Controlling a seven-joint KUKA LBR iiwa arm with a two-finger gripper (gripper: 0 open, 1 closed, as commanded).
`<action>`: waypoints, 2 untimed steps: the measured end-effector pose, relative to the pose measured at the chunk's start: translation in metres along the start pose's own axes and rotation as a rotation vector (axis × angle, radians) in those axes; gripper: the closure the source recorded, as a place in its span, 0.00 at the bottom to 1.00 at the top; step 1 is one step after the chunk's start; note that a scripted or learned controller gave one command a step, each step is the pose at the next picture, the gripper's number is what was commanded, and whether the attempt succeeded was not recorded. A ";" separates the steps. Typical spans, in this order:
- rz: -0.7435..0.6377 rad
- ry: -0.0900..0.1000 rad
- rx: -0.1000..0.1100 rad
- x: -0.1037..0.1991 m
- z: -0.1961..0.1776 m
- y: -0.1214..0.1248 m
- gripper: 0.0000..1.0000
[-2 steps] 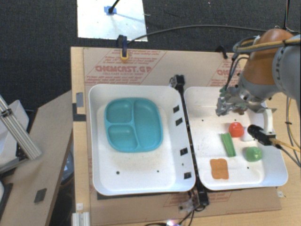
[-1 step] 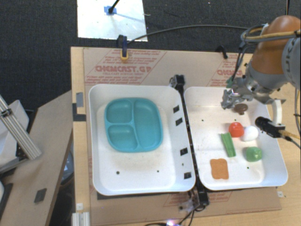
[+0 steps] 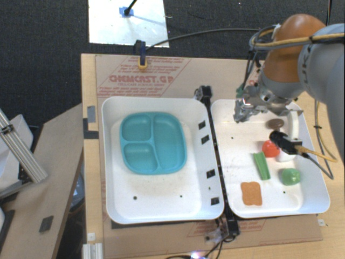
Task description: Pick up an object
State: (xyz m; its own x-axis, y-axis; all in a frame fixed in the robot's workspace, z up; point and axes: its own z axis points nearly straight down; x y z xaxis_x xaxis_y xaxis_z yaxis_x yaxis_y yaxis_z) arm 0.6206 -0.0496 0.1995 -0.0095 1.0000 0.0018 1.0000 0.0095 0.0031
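Presently the gripper [image 3: 241,114] hovers inside right bin [image 3: 237,155], far-left corner; openness unclear.

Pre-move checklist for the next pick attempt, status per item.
1. Pincer over the right bin: ok, above its far left part.
2. Targets in that bin: ok. There is a red round piece, a green stick, a green lump and an orange slab.
3. Pincer lined up over a target: not ok, bare bin floor lies under it.
4. Targets spaced for a clean grasp: lump and slab ok. Whether the red piece touches the stick, cannot tell.
5. Teal divided plate out of the way: ok, it sits in the left bin.
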 end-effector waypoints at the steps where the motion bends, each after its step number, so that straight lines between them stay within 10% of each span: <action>1: -0.001 0.000 0.000 0.049 0.001 0.016 1.00; 2: 0.000 0.001 0.001 0.104 0.005 0.023 1.00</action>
